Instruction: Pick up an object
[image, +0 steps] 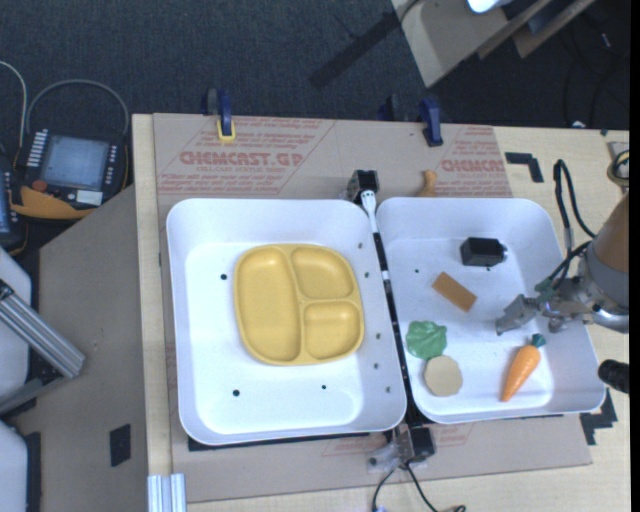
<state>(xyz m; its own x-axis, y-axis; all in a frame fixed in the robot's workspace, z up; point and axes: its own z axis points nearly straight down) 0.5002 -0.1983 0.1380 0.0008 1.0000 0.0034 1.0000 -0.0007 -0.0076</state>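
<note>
2 white bins are seen side by side on the bench: the left bin (200, 330) bears a yellow tray (298, 302) with 3 compartments, and the right bin (480, 215) bears 5 small things. The gripper (528, 316) is seen low over the right bin near its 3 o'clock edge, reaching in from the right; whether anything is gripped, or how wide it is set, cannot be told from this view. The carrot (520, 371) is judged the nearest candidate: it lies just beside the gripper, at about 6 o'clock from it, with its long axis running from 1 o'clock at the green top to 7 o'clock at the tip. No contact between the 2 is seen. The brown block (454, 292) lies at 10 o'clock from the gripper, the black block (482, 251) at 11 o'clock, the green piece (427, 339) and the tan disc (443, 377) at 8 o'clock, well apart.
</note>
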